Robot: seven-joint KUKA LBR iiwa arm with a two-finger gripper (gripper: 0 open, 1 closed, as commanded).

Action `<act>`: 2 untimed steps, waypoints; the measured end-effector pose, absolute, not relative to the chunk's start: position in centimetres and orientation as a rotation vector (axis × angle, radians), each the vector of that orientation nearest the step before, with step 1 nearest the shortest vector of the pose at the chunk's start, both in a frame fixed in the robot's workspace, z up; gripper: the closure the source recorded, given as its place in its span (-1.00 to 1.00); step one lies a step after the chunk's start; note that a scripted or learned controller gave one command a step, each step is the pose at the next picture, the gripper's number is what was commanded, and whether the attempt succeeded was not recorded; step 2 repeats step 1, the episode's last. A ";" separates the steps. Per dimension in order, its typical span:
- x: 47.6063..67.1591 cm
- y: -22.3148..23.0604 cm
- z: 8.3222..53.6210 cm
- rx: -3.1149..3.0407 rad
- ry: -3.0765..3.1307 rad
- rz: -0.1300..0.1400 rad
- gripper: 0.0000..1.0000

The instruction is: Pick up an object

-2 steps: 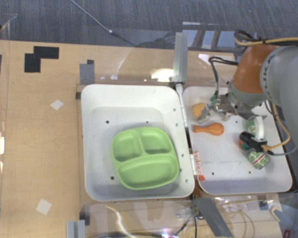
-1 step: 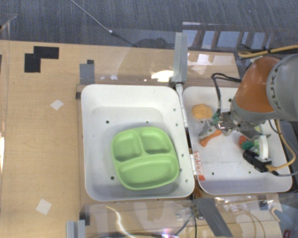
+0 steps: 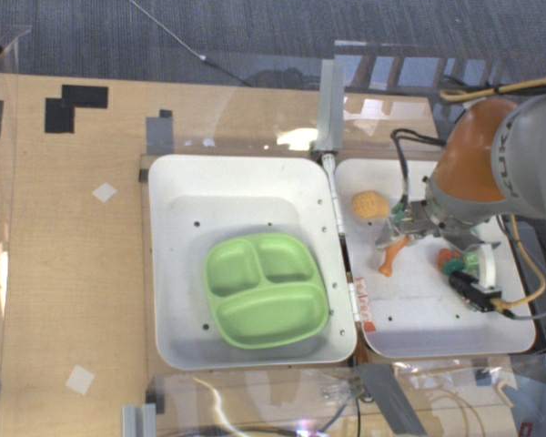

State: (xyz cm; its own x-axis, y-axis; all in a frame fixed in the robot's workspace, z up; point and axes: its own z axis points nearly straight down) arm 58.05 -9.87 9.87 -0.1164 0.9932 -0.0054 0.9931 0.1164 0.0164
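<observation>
The gripper (image 3: 402,228), whose state I cannot tell, hovers by the orange carrot (image 3: 392,254) in the right bin (image 3: 437,335), where 1 glancing touch could roll it away.

Overhead slant over both bins (image 3: 255,173)

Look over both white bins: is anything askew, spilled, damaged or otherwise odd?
Nothing stands out. The green three-compartment plastic plate lies flat but slightly turned in the left white bin. In the right white bin, the round orange waffle-like toy, orange carrot-shaped toy and small green-and-red item lie loose, apparently intact.
</observation>
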 end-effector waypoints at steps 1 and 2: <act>59.6 0.2 18.4 1.961 2.452 0.003 1.00; 59.6 0.2 18.4 1.961 2.452 0.003 1.00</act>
